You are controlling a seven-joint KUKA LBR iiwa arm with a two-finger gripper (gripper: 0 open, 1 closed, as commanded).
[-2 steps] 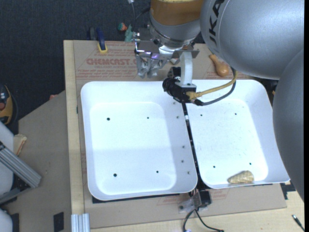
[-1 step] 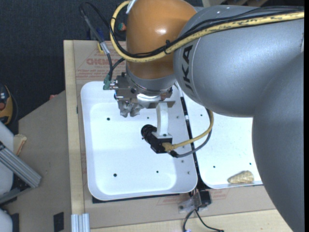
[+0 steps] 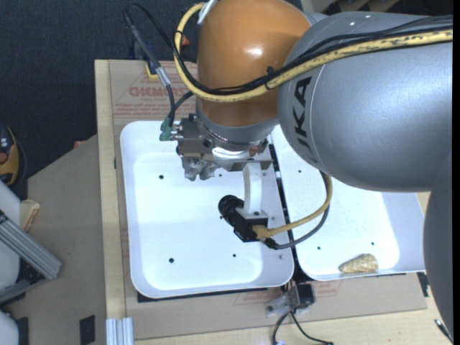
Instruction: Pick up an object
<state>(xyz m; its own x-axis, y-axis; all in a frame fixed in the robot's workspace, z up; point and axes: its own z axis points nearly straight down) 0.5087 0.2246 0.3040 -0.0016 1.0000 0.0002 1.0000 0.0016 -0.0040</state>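
Note:
My gripper (image 3: 192, 169) hangs over the back part of the left white bin (image 3: 180, 257), close to its far rim, under the orange wrist band. A small tan, crumpled object (image 3: 358, 264) lies near the front edge of the right white bin (image 3: 352, 214), well away from the gripper to the right and front. The bulky grey arm hides the back of the right bin.
The two bins sit side by side on a pale wooden board (image 3: 115, 192). Aluminium framing (image 3: 29, 250) stands off the bench at the left. A small black connector (image 3: 302, 293) sits at the front edge between the bins.

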